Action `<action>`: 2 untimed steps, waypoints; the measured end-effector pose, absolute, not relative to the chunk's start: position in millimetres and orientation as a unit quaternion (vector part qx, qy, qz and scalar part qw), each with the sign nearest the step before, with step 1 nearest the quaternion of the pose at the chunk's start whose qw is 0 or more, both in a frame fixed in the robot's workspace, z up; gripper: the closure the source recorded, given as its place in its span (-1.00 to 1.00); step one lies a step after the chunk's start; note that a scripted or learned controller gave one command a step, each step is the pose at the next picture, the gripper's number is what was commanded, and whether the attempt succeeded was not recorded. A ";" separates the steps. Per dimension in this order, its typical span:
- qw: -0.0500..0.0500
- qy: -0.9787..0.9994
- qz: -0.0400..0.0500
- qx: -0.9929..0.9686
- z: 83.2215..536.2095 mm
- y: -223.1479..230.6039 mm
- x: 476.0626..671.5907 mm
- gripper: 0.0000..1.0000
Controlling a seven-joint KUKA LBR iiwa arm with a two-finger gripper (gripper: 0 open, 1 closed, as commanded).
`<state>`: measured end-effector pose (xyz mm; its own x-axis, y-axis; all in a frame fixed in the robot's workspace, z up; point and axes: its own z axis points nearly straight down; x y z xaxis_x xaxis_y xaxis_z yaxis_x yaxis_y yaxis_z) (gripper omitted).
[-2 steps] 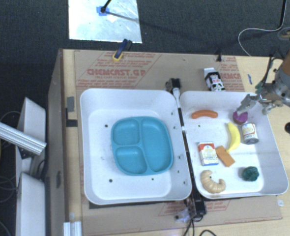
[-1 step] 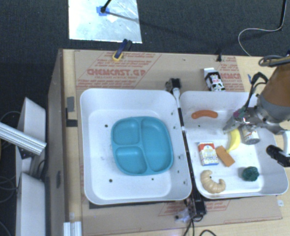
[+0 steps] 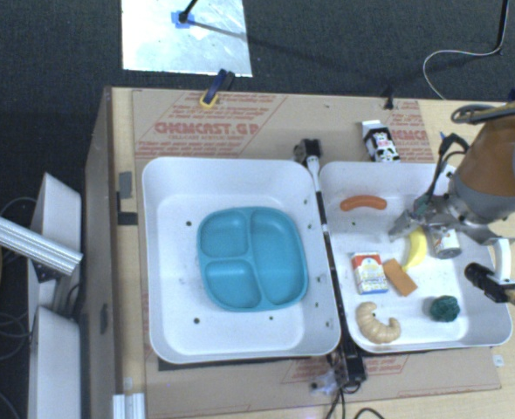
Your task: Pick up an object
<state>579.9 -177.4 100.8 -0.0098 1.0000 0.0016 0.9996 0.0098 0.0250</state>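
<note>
Likely light, stiff and slick, the banana (image 3: 415, 250) lay at the right bin's (image 3: 502, 326) two o'clock, best pinched mid-length; gripper (image 3: 430, 225) just above it, finger state undeterminable.

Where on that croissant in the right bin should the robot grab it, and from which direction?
Probably across the fat middle of the croissant, coming straight down from above. It lies flat on the floor of the right bin as a curved crescent, so the middle is its thickest part, and its tapered ends would likely slip. Bare floor on both sides leaves room for the tool.
</note>
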 end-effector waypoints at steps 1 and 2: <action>0.007 0.710 0.006 0.704 107.9 -179.5 577.5 1.00; 0.002 0.709 0.002 0.706 184.9 -132.1 602.9 1.00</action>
